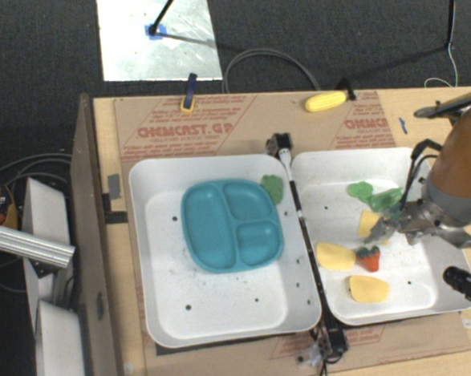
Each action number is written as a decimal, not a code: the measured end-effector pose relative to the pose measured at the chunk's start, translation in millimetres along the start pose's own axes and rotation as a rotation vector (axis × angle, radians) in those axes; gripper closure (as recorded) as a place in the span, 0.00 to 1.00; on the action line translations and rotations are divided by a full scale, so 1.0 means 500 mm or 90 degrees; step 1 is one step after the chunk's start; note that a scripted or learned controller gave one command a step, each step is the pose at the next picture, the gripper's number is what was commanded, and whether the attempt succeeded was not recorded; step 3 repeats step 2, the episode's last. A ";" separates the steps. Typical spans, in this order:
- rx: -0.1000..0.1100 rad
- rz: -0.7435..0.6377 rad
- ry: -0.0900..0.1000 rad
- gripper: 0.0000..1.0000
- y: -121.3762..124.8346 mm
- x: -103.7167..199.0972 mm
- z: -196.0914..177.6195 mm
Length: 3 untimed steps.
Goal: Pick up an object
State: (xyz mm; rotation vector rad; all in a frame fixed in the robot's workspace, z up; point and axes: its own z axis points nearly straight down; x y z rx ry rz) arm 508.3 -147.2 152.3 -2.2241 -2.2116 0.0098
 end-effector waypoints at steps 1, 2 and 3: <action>-0.004 -0.004 0.002 0.00 -0.018 0.044 0.142; -0.008 -0.004 0.001 1.00 -0.014 0.043 0.114; -0.008 -0.004 0.001 1.00 -0.014 0.043 0.114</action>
